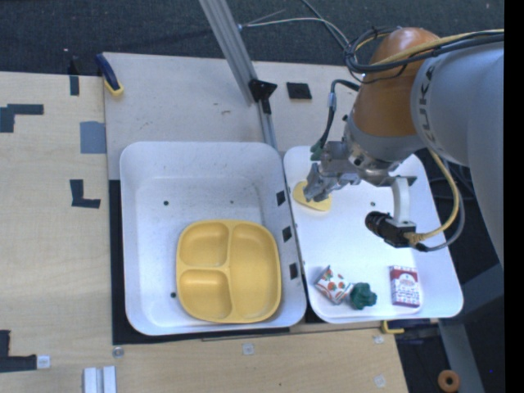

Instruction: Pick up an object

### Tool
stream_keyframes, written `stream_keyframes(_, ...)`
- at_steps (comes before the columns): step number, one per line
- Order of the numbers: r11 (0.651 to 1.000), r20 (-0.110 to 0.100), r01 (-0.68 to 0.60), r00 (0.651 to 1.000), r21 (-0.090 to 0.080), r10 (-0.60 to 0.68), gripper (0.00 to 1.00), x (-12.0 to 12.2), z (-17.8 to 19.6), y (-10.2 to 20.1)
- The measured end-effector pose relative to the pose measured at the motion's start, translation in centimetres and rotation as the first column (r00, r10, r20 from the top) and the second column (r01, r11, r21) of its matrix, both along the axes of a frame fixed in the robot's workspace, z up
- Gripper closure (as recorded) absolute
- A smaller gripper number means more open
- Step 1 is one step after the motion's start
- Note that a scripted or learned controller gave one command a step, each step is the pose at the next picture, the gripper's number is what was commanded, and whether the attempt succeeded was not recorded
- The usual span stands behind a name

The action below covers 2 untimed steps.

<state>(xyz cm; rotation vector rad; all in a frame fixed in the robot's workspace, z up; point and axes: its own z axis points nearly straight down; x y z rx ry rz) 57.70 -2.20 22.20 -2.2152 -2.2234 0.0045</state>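
Observation:
My gripper [318, 188] hangs low over the left side of the right bin [434, 297]. Directly under its tips lies a pale yellow flat object [319, 203], partly hidden by the gripper. Along the bin's front edge sit a small white packet with red and green print [332, 285], a dark green object [363, 296] touching it, and a red and white box [404, 286]. None of these three is near the gripper.
The left bin [147, 178] holds a yellow divided tray [228, 270] at its front. A grey metal post [237, 47] rises behind the bins. The arm's black cable and fitting [393, 228] hang over the right bin's middle.

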Motion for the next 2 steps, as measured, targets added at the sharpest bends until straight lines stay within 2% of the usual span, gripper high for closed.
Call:
stream_keyframes(1, 1.000, 0.001, -0.002, 1.000, 0.001, 0.002, 1.00, -1.3, 1.0, 5.1)
stream_keyframes(2, 1.000, 0.000, -0.003, 1.000, 0.000, 0.003, 1.00, -3.0, -0.2, 10.5)
